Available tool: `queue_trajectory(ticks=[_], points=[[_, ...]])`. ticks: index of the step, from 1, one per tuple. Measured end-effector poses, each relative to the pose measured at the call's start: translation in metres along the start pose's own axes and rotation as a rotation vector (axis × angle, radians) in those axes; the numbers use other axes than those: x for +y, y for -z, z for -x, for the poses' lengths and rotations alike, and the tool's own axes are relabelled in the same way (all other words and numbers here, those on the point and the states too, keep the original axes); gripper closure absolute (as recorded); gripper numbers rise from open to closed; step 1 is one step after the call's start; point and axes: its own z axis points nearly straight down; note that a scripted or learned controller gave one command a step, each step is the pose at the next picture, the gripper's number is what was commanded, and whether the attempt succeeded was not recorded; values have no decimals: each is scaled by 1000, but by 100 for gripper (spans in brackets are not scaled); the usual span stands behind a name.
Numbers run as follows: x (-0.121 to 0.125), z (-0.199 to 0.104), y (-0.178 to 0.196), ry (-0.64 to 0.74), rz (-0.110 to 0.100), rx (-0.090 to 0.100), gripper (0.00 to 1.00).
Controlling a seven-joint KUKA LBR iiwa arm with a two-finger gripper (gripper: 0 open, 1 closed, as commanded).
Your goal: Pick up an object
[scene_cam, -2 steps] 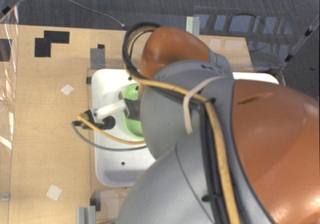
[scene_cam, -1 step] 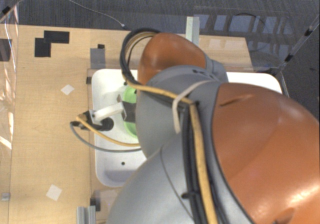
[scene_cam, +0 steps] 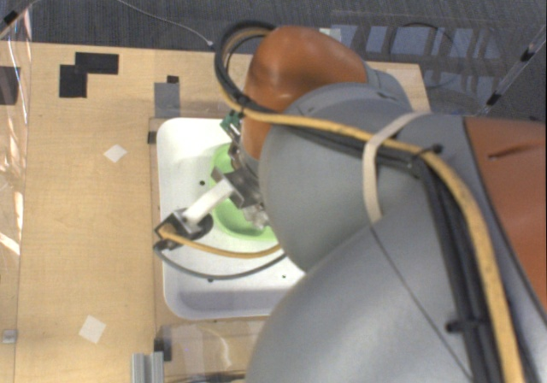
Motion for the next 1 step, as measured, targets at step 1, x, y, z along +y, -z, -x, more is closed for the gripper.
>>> queue_trajectory(ticks=[1], points=[[-1, 1, -44, -183, -1, -5, 100]])
